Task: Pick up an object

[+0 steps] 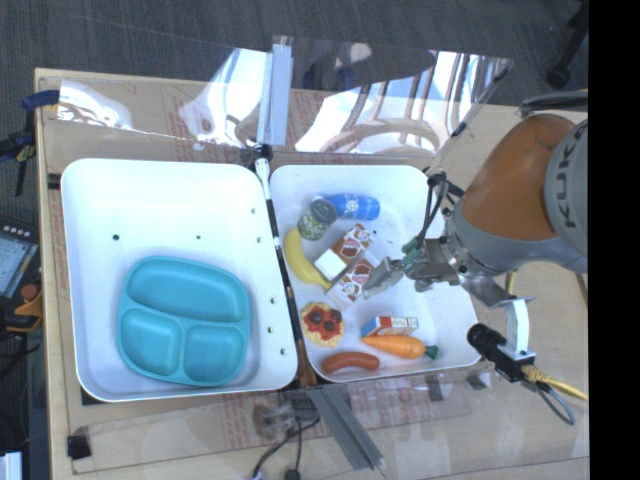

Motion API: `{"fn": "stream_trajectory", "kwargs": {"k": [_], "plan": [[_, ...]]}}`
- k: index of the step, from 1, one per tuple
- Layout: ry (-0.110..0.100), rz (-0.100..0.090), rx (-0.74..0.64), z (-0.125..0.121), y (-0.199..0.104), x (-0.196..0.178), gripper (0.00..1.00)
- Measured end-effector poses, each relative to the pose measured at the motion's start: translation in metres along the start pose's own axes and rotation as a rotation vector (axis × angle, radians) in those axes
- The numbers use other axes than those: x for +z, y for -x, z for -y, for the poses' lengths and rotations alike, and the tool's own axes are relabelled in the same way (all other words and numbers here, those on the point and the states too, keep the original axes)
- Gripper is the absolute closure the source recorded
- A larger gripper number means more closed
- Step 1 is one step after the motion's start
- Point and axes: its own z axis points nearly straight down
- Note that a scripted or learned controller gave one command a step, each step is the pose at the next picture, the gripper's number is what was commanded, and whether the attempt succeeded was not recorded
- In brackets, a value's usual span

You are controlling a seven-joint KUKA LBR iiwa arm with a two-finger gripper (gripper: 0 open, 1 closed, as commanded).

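The right bin [425,193] holds several toy foods. These include a blue bottle [352,206], a green-topped can [316,218], a yellow banana [298,256], a white block [330,265] and two red-and-white cartons [352,242] [350,282]. A pizza slice [322,322], a small red-and-white box [390,324], a carrot [398,347] and a sausage [350,363] also lie there. My gripper [385,273] hangs low over the bin's middle, right beside the lower carton and above the small box. Nothing visibly sits in it.
In the left bin [90,198], a teal divided plate [185,320] lies at the front. A grey divider rail [272,233] separates the bins. The arm's orange band [510,178] and wrist cover the right bin's right rim. A cable plug [495,348] hangs at the front right.
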Motion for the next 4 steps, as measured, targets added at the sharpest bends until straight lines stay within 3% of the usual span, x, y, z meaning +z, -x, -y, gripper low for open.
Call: {"fn": "stream_trajectory", "kwargs": {"k": [1, 2, 3, 4], "plan": [[0.008, 0.002, 0.026, -0.019, -0.011, 0.128, 0.0], [0.007, 0.003, 0.01, 0.001, -0.046, 0.129, 0.0], [0.01, 0.002, 0.003, -0.001, -0.047, 0.117, 1.0], [0.01, 0.002, 0.003, -0.001, -0.047, 0.117, 0.0]]}}
